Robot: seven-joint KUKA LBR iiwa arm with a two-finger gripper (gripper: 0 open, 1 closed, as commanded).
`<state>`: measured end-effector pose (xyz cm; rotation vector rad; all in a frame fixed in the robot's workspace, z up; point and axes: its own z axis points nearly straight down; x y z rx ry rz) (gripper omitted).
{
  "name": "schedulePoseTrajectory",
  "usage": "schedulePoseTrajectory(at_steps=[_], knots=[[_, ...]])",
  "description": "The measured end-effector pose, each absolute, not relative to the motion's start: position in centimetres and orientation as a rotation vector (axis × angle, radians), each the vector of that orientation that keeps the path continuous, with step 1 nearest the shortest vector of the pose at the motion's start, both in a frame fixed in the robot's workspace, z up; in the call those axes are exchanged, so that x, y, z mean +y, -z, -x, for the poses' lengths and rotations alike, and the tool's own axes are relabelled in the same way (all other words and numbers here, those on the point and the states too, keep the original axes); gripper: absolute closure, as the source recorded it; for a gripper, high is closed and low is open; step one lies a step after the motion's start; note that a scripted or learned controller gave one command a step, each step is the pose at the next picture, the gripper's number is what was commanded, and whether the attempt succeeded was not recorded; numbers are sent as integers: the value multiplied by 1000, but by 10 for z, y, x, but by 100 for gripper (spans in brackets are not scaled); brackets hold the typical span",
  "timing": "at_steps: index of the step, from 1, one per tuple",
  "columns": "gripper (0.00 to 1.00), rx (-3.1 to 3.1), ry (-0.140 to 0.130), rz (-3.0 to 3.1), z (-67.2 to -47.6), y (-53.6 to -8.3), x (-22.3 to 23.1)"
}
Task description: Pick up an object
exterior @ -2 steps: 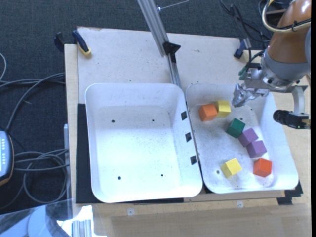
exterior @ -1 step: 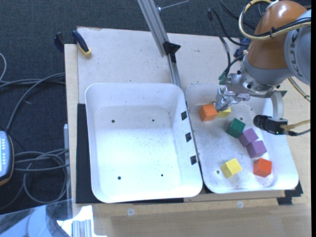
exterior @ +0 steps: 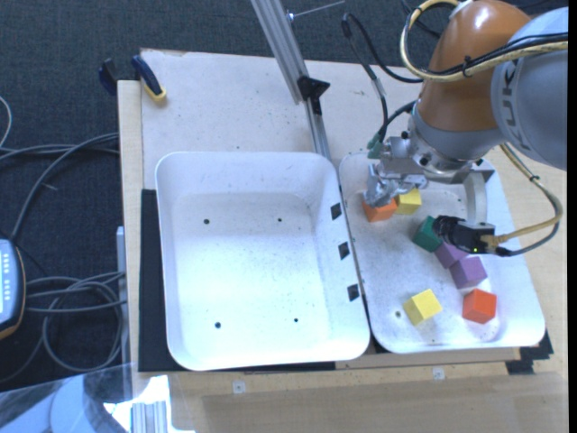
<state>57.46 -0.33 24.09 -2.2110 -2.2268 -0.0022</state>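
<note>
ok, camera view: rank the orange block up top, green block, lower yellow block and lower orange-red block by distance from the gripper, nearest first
1. orange block, right at the gripper, at the top of the right bin.
2. green block, mid-bin, to the right of and below it.
3. lower yellow block, near the front edge.
4. orange-red block, front right corner.

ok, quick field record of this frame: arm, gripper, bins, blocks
arm: reaches in from the right, over the right bin
gripper: low at that bin's far left, by an orange block and a yellow block; grasp not confirmable
left bin: white, shallow
other blocks, right bin: green block, purple blocks, yellow cube, orange cube
task state: nothing visibly lifted
</note>
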Motion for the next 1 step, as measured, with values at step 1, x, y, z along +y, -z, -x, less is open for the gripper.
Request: schedulePoseTrajectory(at_steps=[1], knots=[[100,-2226,0,2211,-568,-232,51]])
